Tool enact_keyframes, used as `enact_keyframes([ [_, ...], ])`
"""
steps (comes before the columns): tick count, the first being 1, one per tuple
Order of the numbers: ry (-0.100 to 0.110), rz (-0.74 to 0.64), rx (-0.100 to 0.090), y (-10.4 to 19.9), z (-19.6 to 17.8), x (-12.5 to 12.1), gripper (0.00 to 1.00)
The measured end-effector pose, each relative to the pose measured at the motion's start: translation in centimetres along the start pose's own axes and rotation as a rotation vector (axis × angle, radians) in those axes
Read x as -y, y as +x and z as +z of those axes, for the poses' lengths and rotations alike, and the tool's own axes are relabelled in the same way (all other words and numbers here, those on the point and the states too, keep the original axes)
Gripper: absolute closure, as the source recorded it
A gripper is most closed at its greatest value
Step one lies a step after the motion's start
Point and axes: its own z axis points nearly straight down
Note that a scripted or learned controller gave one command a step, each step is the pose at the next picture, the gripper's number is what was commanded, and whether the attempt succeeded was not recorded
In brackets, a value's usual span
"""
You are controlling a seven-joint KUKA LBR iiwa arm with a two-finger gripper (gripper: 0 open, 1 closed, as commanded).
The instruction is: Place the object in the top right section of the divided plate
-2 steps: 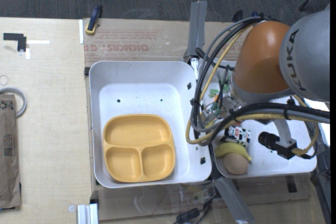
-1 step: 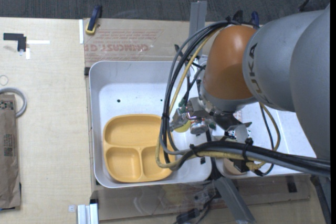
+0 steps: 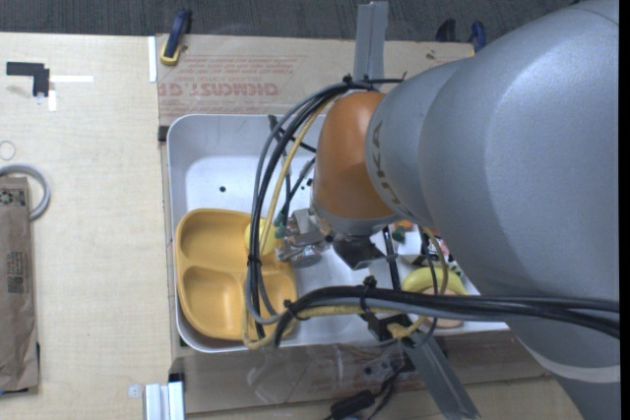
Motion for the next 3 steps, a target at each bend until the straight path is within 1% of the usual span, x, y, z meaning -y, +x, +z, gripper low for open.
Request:
enact_keyframes([
  [1, -0.003, -0.099, 0.0, 7.98, 0.43, 1.68, 1.0],
  [2, 0.008, 0.335, 0.002, 7.61, 0.63, 1.79, 1.0],
  [3, 0.007, 0.457, 0.005, 8.61, 0.67, 1.81, 1.0],
])
